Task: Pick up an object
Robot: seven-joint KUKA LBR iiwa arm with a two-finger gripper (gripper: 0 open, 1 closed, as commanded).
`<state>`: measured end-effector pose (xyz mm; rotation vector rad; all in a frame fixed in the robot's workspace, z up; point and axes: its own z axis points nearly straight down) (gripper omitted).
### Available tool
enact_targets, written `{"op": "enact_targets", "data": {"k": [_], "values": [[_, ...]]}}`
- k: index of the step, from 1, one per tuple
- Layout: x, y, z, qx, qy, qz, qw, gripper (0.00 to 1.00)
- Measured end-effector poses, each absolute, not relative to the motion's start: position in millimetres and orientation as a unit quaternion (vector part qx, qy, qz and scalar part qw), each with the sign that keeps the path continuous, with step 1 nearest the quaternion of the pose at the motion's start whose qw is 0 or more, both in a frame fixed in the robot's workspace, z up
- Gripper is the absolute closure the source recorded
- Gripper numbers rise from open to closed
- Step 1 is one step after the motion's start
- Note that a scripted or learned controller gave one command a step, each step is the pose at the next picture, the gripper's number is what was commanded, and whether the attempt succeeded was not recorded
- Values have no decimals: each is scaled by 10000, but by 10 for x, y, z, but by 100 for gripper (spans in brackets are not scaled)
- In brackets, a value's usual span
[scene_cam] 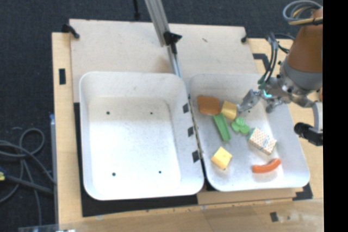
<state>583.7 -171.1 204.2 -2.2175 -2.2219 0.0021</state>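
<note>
Pincer low over right bin

Pincer (251,101) sits in the right bin (293,171) near its 1 o'clock area; opening cannot be told, nothing seen held. At its 8 o'clock, close: yellow block (229,110), brown piece (208,105), green stick (222,127). Patterned cube (262,140), orange sausage (266,165) toward 5 o'clock.

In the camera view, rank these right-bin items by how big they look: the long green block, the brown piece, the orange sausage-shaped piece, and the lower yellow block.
1. Long green block
2. Brown piece, close to the green block, so that order is unsure
3. Orange sausage-shaped piece and lower yellow block look about alike; not ranked
</note>
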Motion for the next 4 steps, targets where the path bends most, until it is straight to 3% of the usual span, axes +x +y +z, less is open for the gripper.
{"op": "enact_targets", "data": {"k": [1,3,4], "values": [[5848,-1709,2067,-7062,-7080,-8,-7,0],[5849,-1752,1220,-7081,-7061,20,5,0],[5847,-1769,1001,-7085,-7057,15,-4,0]]}}
